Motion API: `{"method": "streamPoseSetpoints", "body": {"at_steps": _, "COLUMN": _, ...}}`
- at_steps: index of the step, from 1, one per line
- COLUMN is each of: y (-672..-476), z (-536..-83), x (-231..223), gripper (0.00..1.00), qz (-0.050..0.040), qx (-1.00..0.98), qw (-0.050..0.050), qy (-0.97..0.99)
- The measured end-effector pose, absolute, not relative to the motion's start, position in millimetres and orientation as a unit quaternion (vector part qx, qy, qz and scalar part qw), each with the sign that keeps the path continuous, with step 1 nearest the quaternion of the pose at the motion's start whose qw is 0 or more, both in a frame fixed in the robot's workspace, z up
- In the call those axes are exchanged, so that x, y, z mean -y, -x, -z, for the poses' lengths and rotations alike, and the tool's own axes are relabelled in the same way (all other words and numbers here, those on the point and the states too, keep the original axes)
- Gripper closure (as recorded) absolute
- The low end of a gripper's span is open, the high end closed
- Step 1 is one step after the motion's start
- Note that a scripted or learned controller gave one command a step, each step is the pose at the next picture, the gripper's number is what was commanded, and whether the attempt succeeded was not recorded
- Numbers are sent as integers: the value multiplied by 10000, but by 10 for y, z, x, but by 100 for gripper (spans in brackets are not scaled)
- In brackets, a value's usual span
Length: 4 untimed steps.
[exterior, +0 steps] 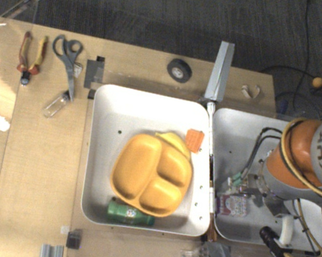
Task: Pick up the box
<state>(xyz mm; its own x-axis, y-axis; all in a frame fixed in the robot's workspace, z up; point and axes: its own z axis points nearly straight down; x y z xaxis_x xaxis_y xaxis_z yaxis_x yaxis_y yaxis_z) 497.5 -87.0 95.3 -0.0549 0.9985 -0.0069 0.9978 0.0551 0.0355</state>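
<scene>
A small box (234,205) with purple and white print lies in the right bin (239,131), close to its left wall and front edge. My gripper (241,185) hangs just above the box's far side, at the end of the grey arm with its orange band (293,156). Cables and the wrist hide how the gripper meets the box. Whether the box is touched or lifted cannot be told from this view.
The left bin (100,145) holds a yellow divided dish (151,172), a green bottle (129,213) along its front wall, and a small orange packet (194,140) near its right wall. Scissors (69,59), pliers (30,56) and a tape roll (179,70) lie on the bench behind.
</scene>
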Motion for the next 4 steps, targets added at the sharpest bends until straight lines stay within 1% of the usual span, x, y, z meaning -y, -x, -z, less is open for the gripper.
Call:
{"method": "streamPoseSetpoints", "body": {"at_steps": 1, "y": -4962, "z": -957, "x": 862, "gripper": 0, "qz": -95, "qx": -7130, "qw": 125, "qy": -7010}}
{"method": "streamPoseSetpoints", "body": {"at_steps": 3, "y": -4976, "z": -949, "x": 890, "gripper": 0, "qz": -94, "qx": -7503, "qw": 146, "qy": -6609}}
{"method": "streamPoseSetpoints", "body": {"at_steps": 4, "y": -4938, "z": -927, "x": 861, "gripper": 0, "qz": -84, "qx": -6569, "qw": 59, "qy": -7539}}
